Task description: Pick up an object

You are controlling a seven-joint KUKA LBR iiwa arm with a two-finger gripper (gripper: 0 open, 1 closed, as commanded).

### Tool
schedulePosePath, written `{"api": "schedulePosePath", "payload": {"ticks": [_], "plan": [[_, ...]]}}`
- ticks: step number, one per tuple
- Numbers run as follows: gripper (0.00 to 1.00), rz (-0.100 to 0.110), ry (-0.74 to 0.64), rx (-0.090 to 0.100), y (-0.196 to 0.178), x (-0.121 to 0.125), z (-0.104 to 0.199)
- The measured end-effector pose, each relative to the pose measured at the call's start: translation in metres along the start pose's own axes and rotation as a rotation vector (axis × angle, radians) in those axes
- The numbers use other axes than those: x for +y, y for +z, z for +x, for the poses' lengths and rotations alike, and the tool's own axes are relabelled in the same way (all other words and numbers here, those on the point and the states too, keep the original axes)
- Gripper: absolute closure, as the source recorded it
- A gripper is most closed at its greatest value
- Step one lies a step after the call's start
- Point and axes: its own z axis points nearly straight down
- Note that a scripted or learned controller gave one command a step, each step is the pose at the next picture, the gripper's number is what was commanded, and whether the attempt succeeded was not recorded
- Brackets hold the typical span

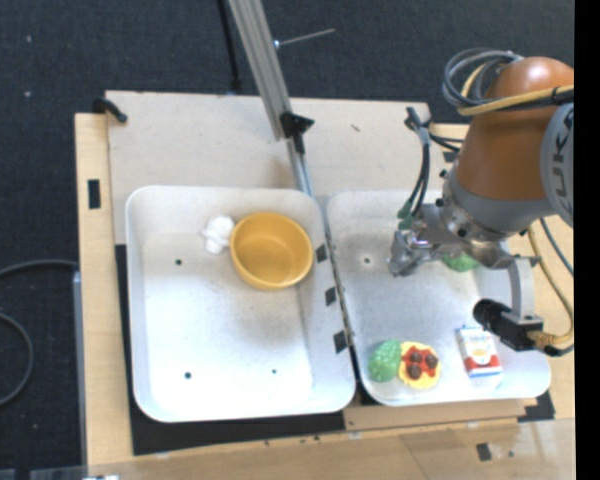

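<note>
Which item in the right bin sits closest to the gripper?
The green object, just right of the gripper, partly hidden under the arm. The carton, green toy and red-yellow toy lie along the front edge.

My wrist housing (pixel 515 133) is a rounded orange dome above the right bin (pixel 380 268), with a grey collar beneath it. Black cables (pixel 470 68) loop over the dome. My gripper (pixel 408 251) is dull grey metal with small dark fittings.
</note>
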Motion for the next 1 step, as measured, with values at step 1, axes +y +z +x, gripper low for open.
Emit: {"api": "schedulePosePath", "payload": {"ticks": [1], "plan": [[1.00,0.002,-0.001,-0.001,0.0159,-0.0040,0.0442]]}}
